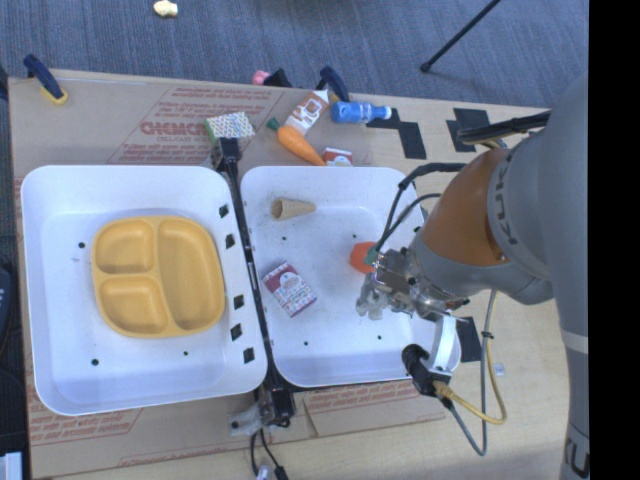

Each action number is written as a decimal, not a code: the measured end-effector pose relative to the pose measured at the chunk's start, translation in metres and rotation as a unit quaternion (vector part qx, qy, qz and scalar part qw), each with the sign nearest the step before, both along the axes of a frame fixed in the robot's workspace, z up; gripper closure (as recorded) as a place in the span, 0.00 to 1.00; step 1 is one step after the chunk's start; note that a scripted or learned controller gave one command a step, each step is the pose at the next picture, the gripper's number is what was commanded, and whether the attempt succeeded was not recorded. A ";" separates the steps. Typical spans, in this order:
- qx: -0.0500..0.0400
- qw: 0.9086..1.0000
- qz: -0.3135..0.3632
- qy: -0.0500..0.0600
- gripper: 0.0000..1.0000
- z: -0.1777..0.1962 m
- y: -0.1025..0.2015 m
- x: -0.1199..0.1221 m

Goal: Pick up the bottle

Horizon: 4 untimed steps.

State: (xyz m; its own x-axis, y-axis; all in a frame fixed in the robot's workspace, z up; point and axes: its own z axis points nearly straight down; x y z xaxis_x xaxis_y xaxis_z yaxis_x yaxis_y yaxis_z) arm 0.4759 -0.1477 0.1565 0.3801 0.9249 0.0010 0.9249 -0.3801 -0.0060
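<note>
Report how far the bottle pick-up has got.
Done: nothing visible; the blue bottle lies on the cardboard beyond the right bin, outside both bins. In hand: the end effector sits low inside the right bin, beside an orange object, well away from the bottle. Left: move up to the bottle, grip it and lift it.

A single fixed camera looks down at a slant from above the surface (100, 148), near enough to take in both white bins (40, 268) and the carpeted floor (300, 18) beyond.
</note>
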 end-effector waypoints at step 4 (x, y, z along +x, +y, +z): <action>-0.001 0.884 -0.467 0.002 1.00 -0.019 -0.014 -0.001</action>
